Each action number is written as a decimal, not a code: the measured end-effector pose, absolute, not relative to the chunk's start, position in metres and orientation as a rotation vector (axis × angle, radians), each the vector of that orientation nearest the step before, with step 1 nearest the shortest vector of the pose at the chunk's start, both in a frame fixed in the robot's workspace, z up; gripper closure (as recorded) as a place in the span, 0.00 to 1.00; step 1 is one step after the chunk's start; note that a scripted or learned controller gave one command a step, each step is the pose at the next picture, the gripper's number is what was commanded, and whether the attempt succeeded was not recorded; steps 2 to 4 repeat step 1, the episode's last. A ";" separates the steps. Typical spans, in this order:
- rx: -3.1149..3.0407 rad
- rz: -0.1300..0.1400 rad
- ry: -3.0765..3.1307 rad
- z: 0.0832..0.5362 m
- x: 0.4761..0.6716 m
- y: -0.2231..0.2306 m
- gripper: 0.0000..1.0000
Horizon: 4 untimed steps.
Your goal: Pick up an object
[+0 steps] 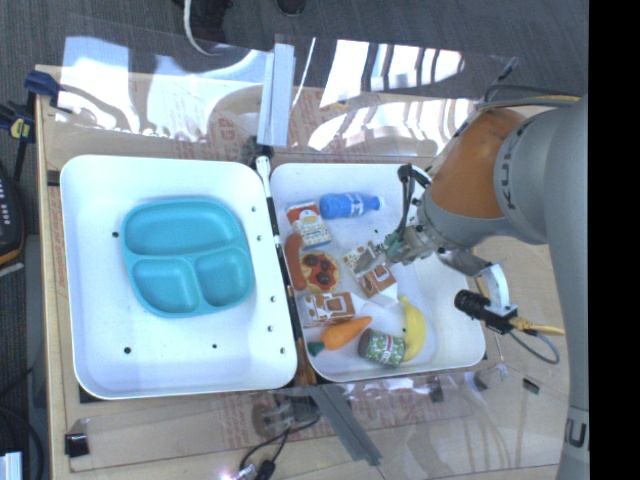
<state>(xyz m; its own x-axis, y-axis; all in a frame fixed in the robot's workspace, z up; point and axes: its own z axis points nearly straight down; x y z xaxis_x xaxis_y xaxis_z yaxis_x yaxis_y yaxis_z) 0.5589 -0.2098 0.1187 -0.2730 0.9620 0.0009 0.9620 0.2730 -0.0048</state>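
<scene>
I see the gripper (385, 251) low in the right bin (440, 183), over the small packets (368, 271) near the banana (413, 328). I cannot tell how its grasping part stands. Nothing looks lifted yet; the pick is not done.

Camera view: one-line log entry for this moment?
arm over right bin | claw low among food items, by small packet | grasp unconfirmed | blue tray in left bin
</scene>
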 end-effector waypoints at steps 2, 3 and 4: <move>-2.041 0.001 -2.388 0.223 0.585 -0.210 1.00; -2.041 0.001 -2.388 0.223 0.585 -0.210 1.00; -2.041 0.001 -2.388 0.223 0.585 -0.210 1.00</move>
